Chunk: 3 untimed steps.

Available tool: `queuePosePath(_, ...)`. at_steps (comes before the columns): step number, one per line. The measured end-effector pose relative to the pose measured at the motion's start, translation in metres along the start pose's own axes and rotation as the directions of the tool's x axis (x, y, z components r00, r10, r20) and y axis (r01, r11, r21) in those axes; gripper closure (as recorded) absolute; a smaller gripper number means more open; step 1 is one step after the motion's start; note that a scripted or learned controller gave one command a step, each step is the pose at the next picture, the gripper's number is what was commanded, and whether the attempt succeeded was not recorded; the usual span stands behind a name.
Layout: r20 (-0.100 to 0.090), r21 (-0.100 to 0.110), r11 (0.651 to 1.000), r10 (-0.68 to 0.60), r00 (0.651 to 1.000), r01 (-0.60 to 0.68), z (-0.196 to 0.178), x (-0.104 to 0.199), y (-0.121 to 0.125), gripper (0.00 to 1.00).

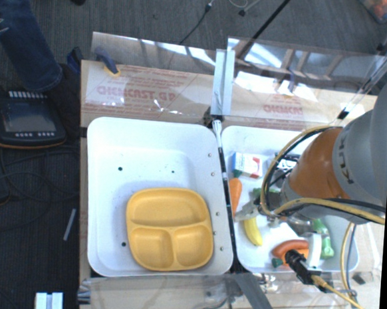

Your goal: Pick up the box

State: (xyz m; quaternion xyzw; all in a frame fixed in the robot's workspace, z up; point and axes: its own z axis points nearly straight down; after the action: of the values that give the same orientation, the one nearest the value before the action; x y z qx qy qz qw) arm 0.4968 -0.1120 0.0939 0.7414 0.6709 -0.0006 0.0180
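Observation:
The box (248, 165) is small and white with red and green print. It lies flat near the back left corner of the right bin (248, 138). My arm's orange band (319, 166) hangs over the middle of that bin. The gripper (272, 202) is low under the wrist, just right of and in front of the box, among cables. The wrist hides most of it. Nothing shows the box lifted; it rests on the bin floor.
An orange carrot (235, 190) lies in front of the box beside the bin's left wall. A yellow banana (252, 230), an orange-red piece (289, 248) and a green item (323, 242) lie nearer the front. The left bin (114, 151) holds a yellow divided plate (169, 227).

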Motion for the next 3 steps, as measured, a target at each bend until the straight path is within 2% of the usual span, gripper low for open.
queuePosePath(1,-0.018,0.015,0.833,0.554,0.832,-0.554,0.001,-0.019,-0.003,0.00)
queuePosePath(2,0.001,0.015,0.407,0.914,0.407,-0.913,0.002,0.003,0.002,0.00)
queuePosePath(3,0.021,0.029,0.294,0.955,0.295,-0.955,-0.262,0.024,0.055,0.00)
